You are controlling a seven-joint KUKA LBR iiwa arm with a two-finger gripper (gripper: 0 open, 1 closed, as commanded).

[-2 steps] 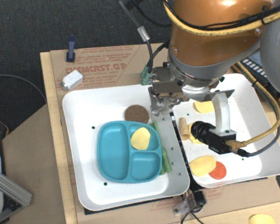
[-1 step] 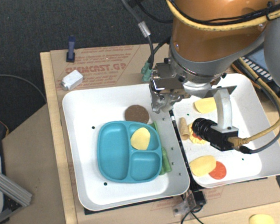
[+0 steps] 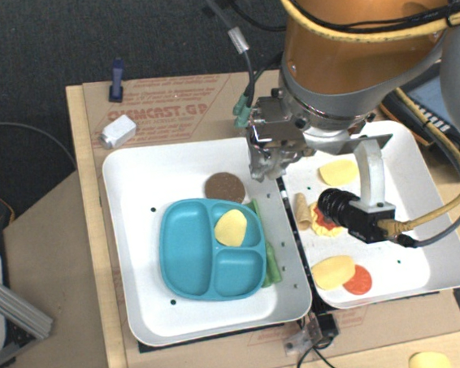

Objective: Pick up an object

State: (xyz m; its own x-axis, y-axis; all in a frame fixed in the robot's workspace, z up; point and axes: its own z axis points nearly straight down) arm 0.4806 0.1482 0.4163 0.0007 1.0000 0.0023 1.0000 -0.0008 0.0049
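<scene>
While tool point(image 3: 265, 164) hangs over bin divider point(image 3: 292, 250) — state unclear — brown disc point(image 3: 225, 188), blue tray point(image 3: 190, 253) beside.

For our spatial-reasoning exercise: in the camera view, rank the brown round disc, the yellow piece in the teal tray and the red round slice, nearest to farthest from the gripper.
1. Brown round disc, left bin, beside the gripper.
2. Yellow piece, in the teal divided tray.
3. Red round slice, right bin, front.
</scene>
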